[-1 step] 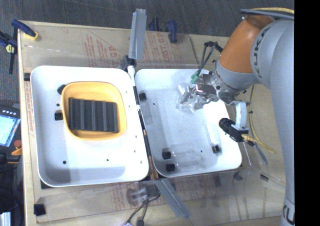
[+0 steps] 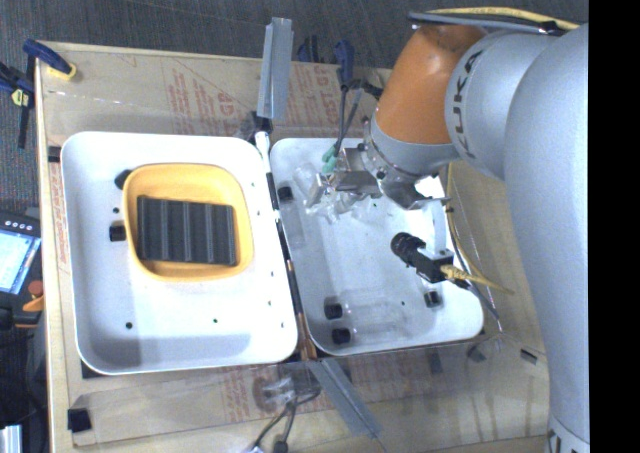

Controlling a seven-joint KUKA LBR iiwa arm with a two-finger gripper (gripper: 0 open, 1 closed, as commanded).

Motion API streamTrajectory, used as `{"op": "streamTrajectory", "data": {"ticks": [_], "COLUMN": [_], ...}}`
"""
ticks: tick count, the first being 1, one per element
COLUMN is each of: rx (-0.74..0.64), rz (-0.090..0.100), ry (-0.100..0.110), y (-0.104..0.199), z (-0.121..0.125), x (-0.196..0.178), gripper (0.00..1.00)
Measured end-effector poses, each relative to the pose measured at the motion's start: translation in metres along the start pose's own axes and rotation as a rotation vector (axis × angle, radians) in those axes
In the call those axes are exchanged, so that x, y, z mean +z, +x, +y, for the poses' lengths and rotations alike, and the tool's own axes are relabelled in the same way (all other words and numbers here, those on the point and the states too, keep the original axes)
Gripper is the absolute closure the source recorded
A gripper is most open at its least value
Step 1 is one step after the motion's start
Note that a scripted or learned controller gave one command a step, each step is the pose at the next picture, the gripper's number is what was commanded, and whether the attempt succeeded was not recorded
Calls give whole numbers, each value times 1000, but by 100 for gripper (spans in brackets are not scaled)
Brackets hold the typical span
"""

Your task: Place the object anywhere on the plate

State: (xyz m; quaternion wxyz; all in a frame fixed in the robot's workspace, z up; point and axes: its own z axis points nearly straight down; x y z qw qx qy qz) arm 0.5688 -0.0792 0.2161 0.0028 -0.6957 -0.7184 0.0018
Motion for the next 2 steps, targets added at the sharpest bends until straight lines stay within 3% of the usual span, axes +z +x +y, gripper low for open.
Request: {"op": "streamTrajectory", "data": {"ticks": [1, 2], "rx": [-261, -260], "rz": [-2, -3], "ry": [-4, -5], "y": [68, 67], "z": [25, 25], "x": [4, 4], "gripper": [100, 0]}}
